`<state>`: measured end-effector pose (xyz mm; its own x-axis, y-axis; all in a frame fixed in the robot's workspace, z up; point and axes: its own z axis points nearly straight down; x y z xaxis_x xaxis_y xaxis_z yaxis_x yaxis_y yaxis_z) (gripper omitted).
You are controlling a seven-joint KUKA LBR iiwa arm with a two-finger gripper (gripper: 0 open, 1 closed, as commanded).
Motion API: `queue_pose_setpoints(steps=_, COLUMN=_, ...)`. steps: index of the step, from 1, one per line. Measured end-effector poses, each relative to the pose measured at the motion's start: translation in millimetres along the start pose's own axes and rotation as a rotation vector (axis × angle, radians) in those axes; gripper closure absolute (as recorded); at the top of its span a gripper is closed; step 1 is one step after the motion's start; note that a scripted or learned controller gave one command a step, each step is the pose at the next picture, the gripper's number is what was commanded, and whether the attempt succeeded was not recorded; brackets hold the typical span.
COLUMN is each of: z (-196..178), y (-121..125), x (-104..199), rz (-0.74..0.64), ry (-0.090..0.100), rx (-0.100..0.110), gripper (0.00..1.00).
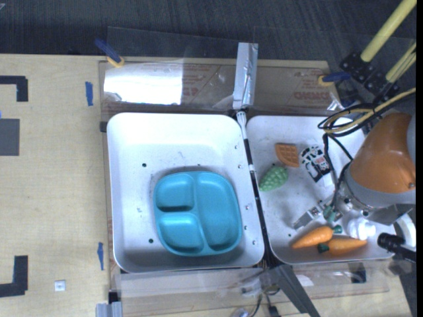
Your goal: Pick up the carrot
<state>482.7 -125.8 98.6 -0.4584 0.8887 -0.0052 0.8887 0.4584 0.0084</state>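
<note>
Arm low over the right bin, beside the carrots.

Two carrots lie at the right bin's [264,177] six o'clock edge: one [312,236] angled, touching another [342,246] at its four o'clock. The jaws [324,213] hang just above them at twelve o'clock; whether they are parted or hold anything, I cannot tell. A green toy [273,177] and orange wafer [287,154] sit toward eleven o'clock. The left bin [132,144] carries a blue divided plate [197,211].

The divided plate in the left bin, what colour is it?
Light blue; the divided plate shows plainly in the camera view.
</note>
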Motion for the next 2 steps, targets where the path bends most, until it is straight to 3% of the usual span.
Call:
queue_pose_setpoints(steps=1, z=10.8, y=-16.0, x=-29.7, rz=-0.502, ry=0.001, rx=0.001, gripper=0.0)
queue_pose_setpoints(steps=2, z=-0.9, y=-13.8, x=-30.7, rz=-0.501, ry=-0.006, rx=-0.005, gripper=1.0)
